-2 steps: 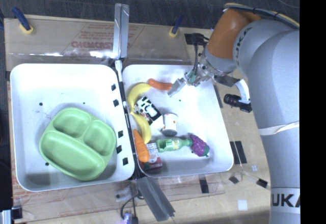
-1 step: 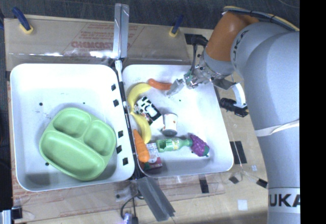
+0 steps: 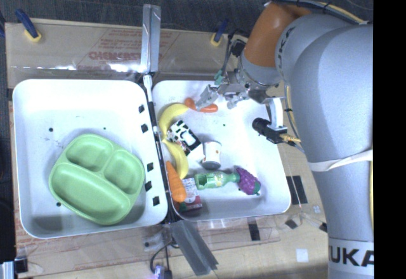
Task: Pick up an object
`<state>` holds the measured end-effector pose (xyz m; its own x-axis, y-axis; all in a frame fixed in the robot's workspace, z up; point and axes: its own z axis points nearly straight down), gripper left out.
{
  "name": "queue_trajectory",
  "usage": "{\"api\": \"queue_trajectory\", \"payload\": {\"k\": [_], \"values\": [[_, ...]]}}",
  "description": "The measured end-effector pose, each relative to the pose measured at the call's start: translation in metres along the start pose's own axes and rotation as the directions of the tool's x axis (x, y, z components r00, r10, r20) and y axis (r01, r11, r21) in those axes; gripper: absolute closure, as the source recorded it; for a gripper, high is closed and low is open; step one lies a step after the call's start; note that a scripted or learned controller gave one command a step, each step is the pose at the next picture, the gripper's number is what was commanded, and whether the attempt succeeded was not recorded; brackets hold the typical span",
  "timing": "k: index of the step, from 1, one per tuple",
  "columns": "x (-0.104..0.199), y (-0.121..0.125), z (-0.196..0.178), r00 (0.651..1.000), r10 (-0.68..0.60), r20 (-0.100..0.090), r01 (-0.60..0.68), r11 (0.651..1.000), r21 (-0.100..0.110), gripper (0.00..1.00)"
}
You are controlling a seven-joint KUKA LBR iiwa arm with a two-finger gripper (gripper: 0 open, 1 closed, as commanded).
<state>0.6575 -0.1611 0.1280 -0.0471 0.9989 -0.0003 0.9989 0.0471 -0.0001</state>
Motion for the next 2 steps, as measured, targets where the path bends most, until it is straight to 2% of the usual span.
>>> {"api": "queue_trajectory", "payload": {"k": [1,2], "values": [[0.024,0.0,0.036,0.994,-0.106,-0.002,0.106,0.994,0.003,0.0],[0.025,0.001,0.025,0.994,-0.11,-0.002,0.11,0.994,0.003,1.0]]}}
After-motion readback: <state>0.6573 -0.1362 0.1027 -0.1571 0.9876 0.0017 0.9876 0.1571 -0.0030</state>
